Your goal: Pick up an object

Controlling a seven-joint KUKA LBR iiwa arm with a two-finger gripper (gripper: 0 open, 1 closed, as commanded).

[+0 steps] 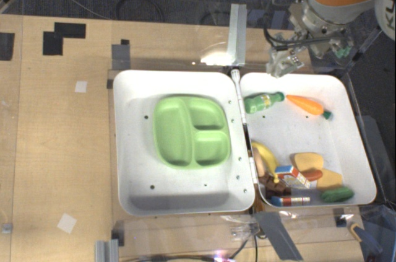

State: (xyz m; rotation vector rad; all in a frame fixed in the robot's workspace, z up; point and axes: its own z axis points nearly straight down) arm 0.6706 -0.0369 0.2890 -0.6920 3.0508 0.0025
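Wooden tabletop (pixel 62 149) w/ two bins; hand (pixel 286 61) hovers above right bin (pixel 346 131), prob. empty, can't tell its state. Pick not started.

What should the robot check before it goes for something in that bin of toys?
1. Gripper above the right bin's back edge, nothing seen in it: ok.
2. Green bottle and carrot lie apart, easy targets: ok.
3. Front pile, banana and bread crowded together: not ok.
4. Whether it is ready to grip: cannot tell.
5. Green tray sits in the left bin, out of the way: ok.
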